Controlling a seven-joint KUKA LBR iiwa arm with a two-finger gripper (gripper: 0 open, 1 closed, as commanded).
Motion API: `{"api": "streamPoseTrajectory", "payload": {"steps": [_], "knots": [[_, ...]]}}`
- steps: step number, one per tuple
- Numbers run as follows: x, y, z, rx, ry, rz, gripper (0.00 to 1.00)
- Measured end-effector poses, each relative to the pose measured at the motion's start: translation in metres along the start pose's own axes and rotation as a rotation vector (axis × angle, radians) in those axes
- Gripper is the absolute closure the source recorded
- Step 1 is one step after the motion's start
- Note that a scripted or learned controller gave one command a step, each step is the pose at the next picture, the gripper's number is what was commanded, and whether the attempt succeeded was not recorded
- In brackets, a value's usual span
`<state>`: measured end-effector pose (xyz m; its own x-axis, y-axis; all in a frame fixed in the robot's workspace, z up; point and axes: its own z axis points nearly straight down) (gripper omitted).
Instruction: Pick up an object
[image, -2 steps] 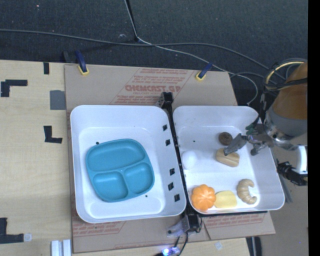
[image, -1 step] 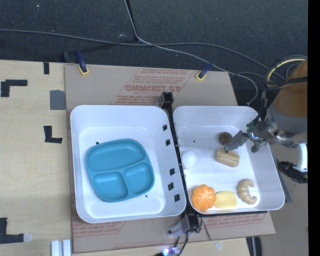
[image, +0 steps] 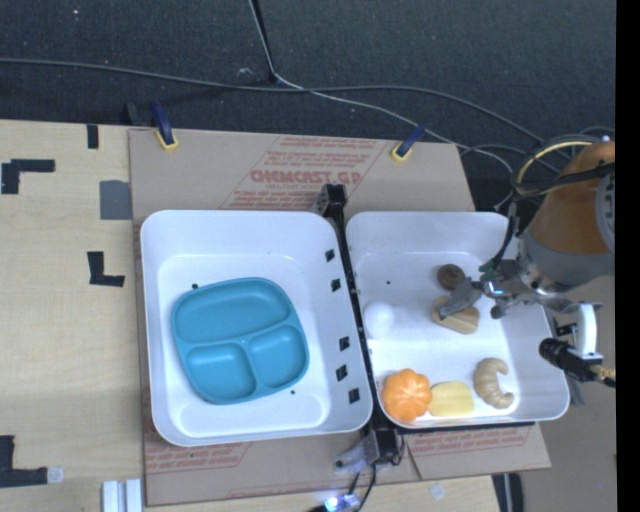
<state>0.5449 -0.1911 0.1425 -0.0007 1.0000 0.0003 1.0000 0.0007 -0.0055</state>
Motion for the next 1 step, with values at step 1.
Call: {"api": "streamPoseTrajectory", "payload": {"steps": [1], "knots": [[0.0009, -0.0008, 0.0537, -0.001, 0.0, -0.001, 0.0]]}}
